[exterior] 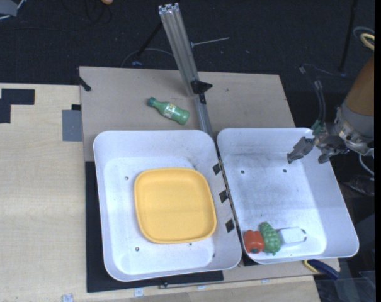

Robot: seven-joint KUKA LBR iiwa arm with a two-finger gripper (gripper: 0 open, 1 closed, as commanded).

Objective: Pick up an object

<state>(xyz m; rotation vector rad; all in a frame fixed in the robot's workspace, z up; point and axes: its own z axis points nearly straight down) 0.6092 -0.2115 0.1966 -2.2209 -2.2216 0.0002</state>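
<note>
Camera view. The gripper (311,148) hangs at the right side of the frame, over the upper right rim of the right bin (316,194). Its two dark fingers are spread apart, nothing between them.

Task status, judged: nothing picked yet. The approach, descent and close are all left to do.

Candidate objects sit together at the lower left corner of the right bin, well apart from the gripper: a red piece (253,241), a green knobbly piece (271,238) touching it, and a pale white item (293,235) just to the right. The first two are small, rounded, look like toy food; exact shapes are too small to tell.

The left bin (111,187) holds a yellow plate (175,204), a rounded square, smooth and matte, lying flat in the middle.

Both bins are shallow white plastic; the right floor is scuffed grey.

Above the bins, on the tan board (253,99), a small green bottle (169,110) lies on its side. A ribbed metal rail (182,46) runs diagonally from the top centre down to the gap between the bins.
</note>
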